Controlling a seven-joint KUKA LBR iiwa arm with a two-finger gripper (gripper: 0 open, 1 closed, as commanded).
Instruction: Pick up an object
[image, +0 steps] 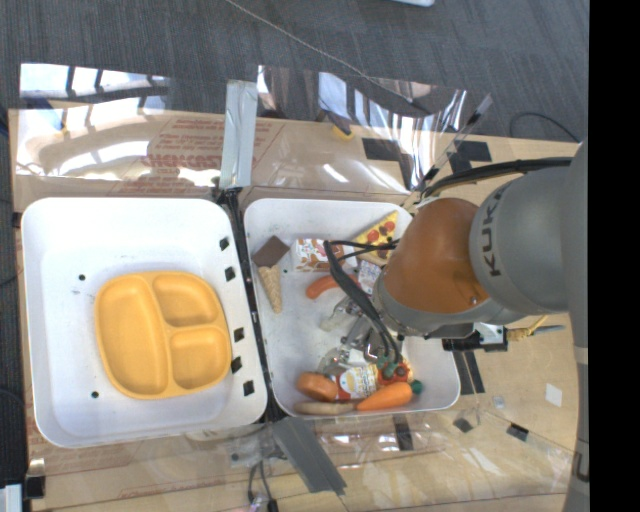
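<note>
Orange-banded arm (440, 265) is reaching into the right bin (300, 215); gripper (365, 345) is hovering above the carrot (385, 397); its grasp state cannot be determined.

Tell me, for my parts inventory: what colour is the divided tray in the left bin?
Yellow-orange, plain; the divided tray shows clearly in the camera view.

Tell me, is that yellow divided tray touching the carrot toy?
Apart. The camera view shows the yellow tray alone in the left bin, while the carrot lies in the right bin, with the bins' walls between them.
</note>
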